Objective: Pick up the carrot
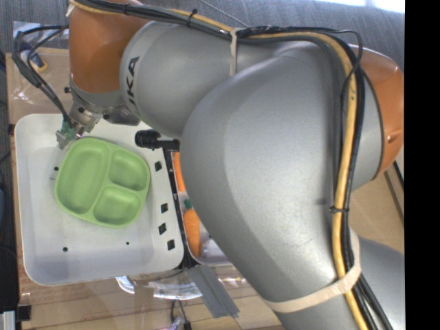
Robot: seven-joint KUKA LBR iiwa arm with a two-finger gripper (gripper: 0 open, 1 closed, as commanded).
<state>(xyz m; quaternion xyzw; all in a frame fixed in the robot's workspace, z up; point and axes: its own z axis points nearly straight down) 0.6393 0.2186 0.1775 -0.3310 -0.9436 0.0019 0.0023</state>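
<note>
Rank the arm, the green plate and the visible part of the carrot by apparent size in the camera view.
1. Arm, largest, though nearness to the camera inflates it.
2. Green plate.
3. Carrot, mostly hidden behind the arm.

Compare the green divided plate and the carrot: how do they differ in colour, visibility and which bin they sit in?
The green divided plate is pale green; the carrot is orange. The plate lies in full view in the left bin, while the carrot sits past the divider in the right bin, mostly hidden under the arm. The end effector is at the plate's corner, far from the carrot.
</note>
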